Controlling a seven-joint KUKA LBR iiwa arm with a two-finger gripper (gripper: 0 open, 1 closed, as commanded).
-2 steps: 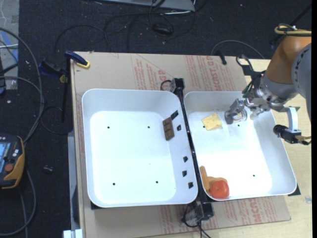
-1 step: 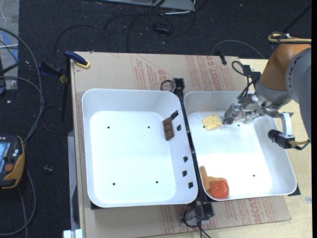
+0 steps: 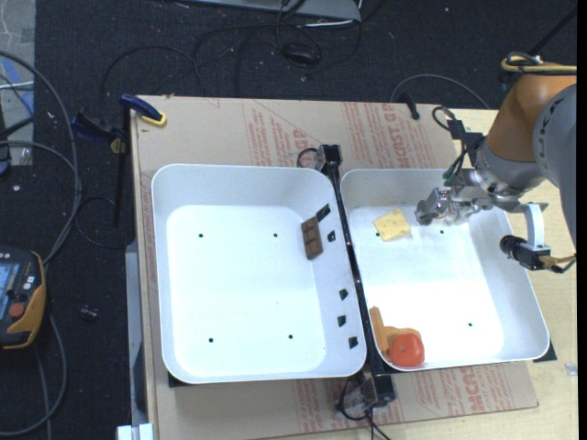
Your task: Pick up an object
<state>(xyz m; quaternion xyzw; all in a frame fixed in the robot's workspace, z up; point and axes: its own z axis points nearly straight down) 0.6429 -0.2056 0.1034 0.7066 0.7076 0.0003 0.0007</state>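
A pale yellow sponge-like block lies flat in the upper left part of the right bin. My gripper hangs just right of it, over the bin's back part, with nothing visible between its fingers. A red-orange round object with an orange stick-like piece rests in the right bin's front left corner. A brown chocolate-bar-like piece leans against the right wall of the left bin.
The grey arm with its orange band reaches in from the right above the right bin's back edge. A black divider with clips runs between the bins. Cables and a blue-yellow clamp lie beyond the bench's back left.
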